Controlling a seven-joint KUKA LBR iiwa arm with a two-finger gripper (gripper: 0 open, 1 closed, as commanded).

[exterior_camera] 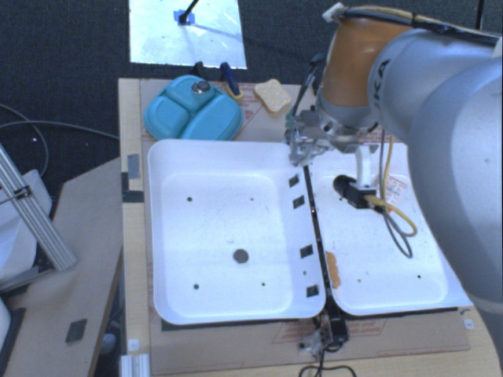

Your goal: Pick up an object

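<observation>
A small dark round disc (240,255) lies on the floor of the left bin (169,210), a little right of its middle. A thin orange piece (332,269) rests in the right bin (393,289), against its left wall near the front. My gripper (302,152) hangs over the back end of the divide between the two bins, far from both objects. The grey arm with its orange band (357,49) hides the back and right of the right bin. Nothing shows in the gripper.
Behind the bins on the bench lie a blue lidded container (192,110), a yellow sponge (273,95) and a blue-handled tool (229,77). A black connector with a yellow cable (393,210) hangs from the arm over the right bin. A metal rail (31,210) stands at left.
</observation>
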